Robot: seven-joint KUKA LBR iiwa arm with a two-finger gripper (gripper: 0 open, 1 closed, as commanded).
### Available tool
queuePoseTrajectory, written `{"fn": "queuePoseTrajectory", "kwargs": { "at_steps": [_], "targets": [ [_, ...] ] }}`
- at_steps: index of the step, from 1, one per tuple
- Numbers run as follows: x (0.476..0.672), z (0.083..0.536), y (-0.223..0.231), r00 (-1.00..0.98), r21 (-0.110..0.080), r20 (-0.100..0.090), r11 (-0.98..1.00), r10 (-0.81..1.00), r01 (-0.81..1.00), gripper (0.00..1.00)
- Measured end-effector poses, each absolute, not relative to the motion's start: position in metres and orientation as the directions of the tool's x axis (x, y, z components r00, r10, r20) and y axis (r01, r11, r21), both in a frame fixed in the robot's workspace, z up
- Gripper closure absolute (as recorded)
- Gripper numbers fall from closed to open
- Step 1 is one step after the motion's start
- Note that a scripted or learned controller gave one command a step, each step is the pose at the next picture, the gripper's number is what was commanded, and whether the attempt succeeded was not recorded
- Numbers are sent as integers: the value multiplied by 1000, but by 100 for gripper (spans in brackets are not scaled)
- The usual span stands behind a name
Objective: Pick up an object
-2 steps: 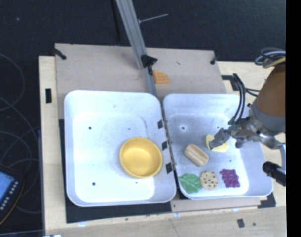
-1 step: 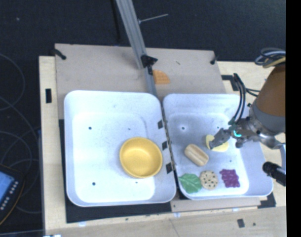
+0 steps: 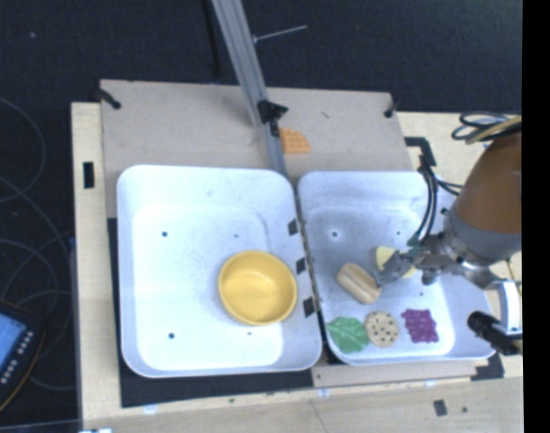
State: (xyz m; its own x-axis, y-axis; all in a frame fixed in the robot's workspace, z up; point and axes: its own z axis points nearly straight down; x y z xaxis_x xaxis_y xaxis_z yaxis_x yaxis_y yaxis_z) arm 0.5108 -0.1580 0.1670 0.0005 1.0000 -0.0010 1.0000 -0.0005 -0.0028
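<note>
Camera view: the gripper hangs in the right bin, beside a yellow piece; its grip state is unclear. The tan bread roll lies diagonally, upper-left to lower-right, with bare floor behind it.

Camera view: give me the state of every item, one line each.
yellow bowl: upright, in the left bin
bread roll: lying flat, right bin
yellow piece: beside the gripper, touching or not unclear
green leaf: flat, near edge
cookie: flat, between leaf and purple grapes
purple grapes: flat, untouched
gripper: low in the right bin, no object visibly between its fingers
</note>
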Motion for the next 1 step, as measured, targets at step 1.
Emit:
{"fn": "queuePoseTrajectory", "kwargs": {
  "at_steps": [1],
  "targets": [
    [518,109,-156,3,-1,-1,-3,1000,1000,0]
  ]
}}
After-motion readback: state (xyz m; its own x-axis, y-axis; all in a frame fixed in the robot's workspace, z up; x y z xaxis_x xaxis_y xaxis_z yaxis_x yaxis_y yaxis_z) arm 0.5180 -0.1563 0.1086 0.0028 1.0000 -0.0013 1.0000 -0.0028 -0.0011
